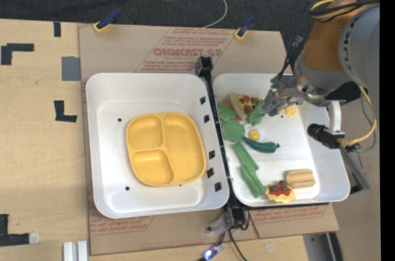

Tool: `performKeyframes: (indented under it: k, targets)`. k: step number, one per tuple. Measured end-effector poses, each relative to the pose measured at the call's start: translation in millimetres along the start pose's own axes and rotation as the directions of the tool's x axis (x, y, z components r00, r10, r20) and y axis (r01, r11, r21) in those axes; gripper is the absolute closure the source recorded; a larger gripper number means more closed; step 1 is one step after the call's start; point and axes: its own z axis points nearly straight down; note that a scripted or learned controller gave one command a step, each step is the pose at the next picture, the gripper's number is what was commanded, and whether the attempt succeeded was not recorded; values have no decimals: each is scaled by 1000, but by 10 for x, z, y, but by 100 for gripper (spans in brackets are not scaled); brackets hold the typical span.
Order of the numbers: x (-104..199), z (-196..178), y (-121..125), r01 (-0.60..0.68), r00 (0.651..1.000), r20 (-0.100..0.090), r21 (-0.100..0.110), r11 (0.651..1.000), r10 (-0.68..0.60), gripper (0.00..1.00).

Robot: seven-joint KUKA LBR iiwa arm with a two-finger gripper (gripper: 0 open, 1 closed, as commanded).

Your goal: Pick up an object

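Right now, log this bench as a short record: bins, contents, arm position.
left bin: shallow white bin holding a yellow three-compartment plastic plate
right bin: shallow white bin holding toy food
right bin items: pizza slice, dark green pepper, light green strips, tan bread roll, red-topped yellow piece
arm: pincer low over the right bin's far end, beside the pizza slice
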Motion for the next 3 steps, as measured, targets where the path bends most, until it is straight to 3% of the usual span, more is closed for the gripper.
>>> performKeyframes:
  k: [1, 3]
  targets:
    - [4, -518, 6, 0, 1000, -1, 2, 1000, 0, 100]
    - [981, -651, -53, 6, 1000, -3, 4, 1000, -6, 100]
